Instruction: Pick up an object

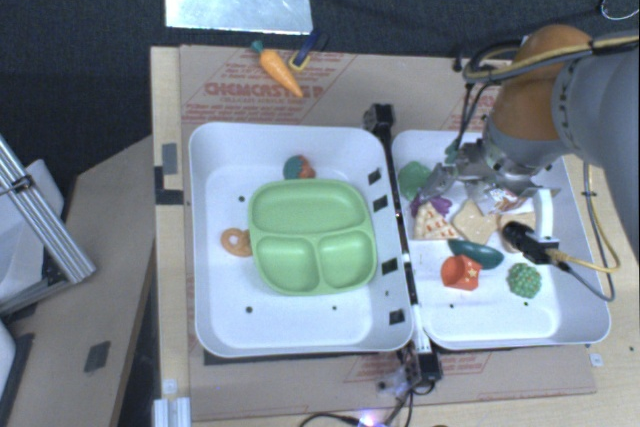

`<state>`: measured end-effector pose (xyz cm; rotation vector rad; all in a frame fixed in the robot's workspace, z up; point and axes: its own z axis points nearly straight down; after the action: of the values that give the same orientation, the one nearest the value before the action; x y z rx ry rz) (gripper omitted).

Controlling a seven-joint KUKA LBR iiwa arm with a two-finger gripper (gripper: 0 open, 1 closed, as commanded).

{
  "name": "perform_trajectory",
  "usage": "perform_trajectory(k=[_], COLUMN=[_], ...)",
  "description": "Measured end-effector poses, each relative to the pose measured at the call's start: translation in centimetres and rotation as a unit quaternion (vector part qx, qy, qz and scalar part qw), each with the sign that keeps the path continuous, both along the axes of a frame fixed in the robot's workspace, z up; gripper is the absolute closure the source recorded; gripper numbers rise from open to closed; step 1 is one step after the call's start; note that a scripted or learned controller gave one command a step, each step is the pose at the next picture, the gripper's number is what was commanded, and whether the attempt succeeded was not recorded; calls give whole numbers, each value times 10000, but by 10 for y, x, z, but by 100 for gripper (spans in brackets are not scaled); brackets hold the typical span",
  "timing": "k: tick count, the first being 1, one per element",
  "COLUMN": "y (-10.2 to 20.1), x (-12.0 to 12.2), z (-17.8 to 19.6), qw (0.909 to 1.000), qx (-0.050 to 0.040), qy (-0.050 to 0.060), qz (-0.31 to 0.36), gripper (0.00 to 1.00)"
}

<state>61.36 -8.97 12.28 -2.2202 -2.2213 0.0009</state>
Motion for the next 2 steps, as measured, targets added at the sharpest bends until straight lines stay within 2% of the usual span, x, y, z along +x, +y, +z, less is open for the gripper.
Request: perform_trajectory(k=[1, 2], y=[0, 0], x=[2, 3], z=[-37, -25], qw=[10000, 10000], qx=[-10, -13], qy=[-33, -59], qz=[2, 0], gripper=[0, 100])
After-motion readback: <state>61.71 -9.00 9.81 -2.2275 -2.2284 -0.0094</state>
